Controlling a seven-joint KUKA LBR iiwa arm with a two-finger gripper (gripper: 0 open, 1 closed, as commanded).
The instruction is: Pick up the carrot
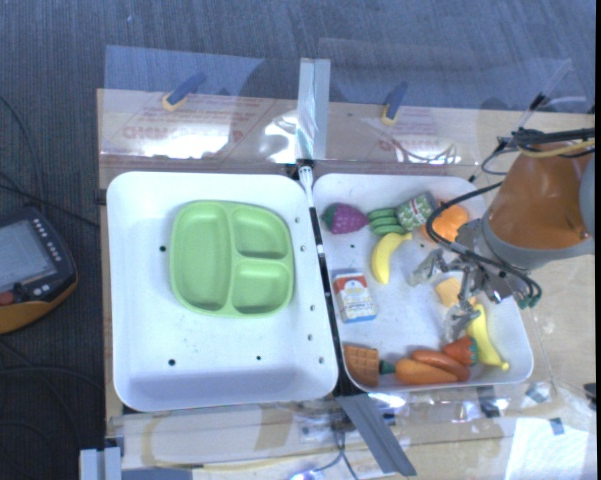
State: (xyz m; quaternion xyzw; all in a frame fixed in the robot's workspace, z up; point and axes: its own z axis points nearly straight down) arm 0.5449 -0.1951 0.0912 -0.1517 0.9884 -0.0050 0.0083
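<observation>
- The carrot (427,370) lies in the right bin (400,298), along that bin's near wall, its long axis running roughly parallel to that wall with the green stem end pointing toward the divider between the two bins.
- The claw (458,290) hangs over the right bin's far-right part, so the carrot sits nearer the camera and slightly left of it; the coming move looks like a short shift toward the near wall plus a drop.
- To straddle the carrot, I judge the fingers should line up across its long axis, not along it.
- Whether the claw is apart or together I cannot tell: the metal parts under the wrist blur into the clutter, and nothing is clearly held between them.
- Crowding around the carrot: a waffle-like brown square (360,360) touches its stem end, a red piece (461,352) lies against its far side, and a banana (489,342) sits just beyond its right end.
- The orange band (536,203) of the arm covers the bin's far-right corner, and a small orange item (448,222) there is partly hidden, possibly a fruit.
</observation>
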